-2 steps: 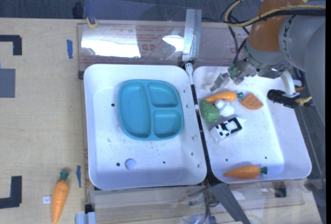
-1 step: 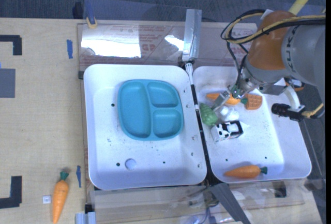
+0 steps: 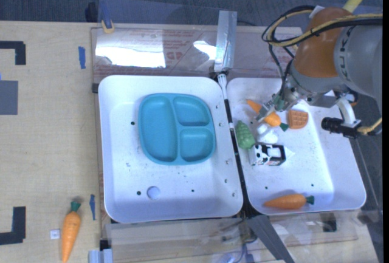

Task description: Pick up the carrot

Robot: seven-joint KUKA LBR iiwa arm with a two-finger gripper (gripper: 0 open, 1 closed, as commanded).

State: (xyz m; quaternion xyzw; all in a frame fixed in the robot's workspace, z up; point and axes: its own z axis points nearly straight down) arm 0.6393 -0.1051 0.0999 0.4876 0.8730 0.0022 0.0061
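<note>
Carrot (image 3: 285, 201): you find it at the near edge of the right bin (image 3: 346, 189), lying flat on the white floor, well apart from the pile of toys above it.
Axis: its long axis runs nearly left to right, tilted slightly; the pointed orange tip faces left, the green stem end faces right.
Look: smooth orange body, tapered, with a small dark green cap.
Hand (image 3: 278, 102): it sits low over the cluttered upper part of the right bin, among orange pieces; you cannot tell how its fingers stand.
Clutter: a green toy (image 3: 244, 134), a black-and-white cow (image 3: 267, 155) and a waffle-like piece (image 3: 298, 118) lie close by the hand.
Left bin (image 3: 115, 152): holds a blue divided plate (image 3: 177, 128).
Bench (image 3: 42, 134): a second carrot (image 3: 70, 229) lies outside the bins, leaf end up.
</note>
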